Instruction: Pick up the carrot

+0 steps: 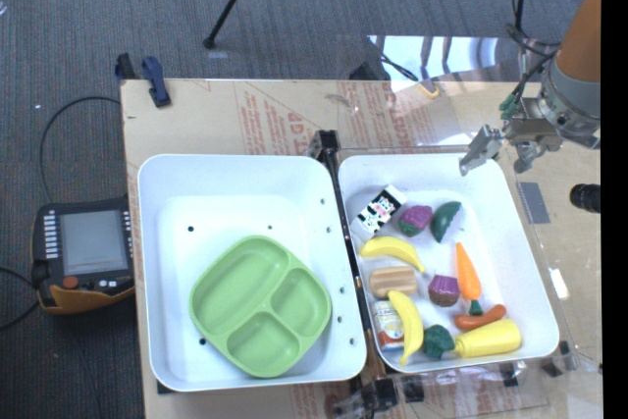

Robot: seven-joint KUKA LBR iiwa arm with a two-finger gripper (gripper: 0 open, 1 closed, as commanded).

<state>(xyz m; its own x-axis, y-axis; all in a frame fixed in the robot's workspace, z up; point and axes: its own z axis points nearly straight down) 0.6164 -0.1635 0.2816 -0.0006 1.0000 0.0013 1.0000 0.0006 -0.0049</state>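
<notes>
the end effector (510,144) hovers at the right bin's (520,211) far rim, spread wide and holding nothing; it should descend squarely over the carrot (468,271), clear of the purple vegetable (444,289) beside it.

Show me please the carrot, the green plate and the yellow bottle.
carrot (467,271): camera view, middle of its orange body.
green plate (260,305): camera view, central divider.
yellow bottle (488,340): camera view, middle of its body.

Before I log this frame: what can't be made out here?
- Gripper: small and blurred above the right bin's far rim; its opening is unreadable.
- Arm: cut off by the right edge.
- Can: label partly covered by a banana.
- Carrot: in plain sight, untouched.
</notes>
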